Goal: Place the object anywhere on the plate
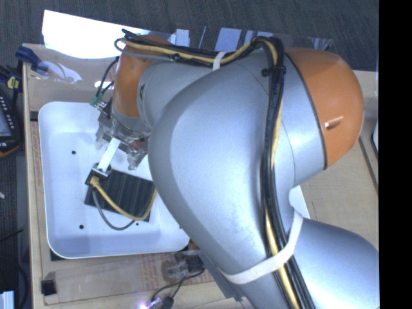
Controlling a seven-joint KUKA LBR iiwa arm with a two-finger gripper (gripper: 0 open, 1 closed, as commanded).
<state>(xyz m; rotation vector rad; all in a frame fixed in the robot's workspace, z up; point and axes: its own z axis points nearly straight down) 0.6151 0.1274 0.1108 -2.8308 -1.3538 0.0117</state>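
Arm (244,172) covers most of bench, gripper (121,150) over view-left white bin (61,153); grip state can't tell.

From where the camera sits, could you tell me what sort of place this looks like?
Most likely a robotics lab workcell. A large grey and orange arm reaches over a shallow white bin set on a wooden bench, with dark carpet beyond it.

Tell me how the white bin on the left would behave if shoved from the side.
The white bin is shallow and wide, flat on the bench, so it would probably slide rather than tip. Its smooth moulded walls look stiff, not floppy. The glossy finish suggests a slippery grip.
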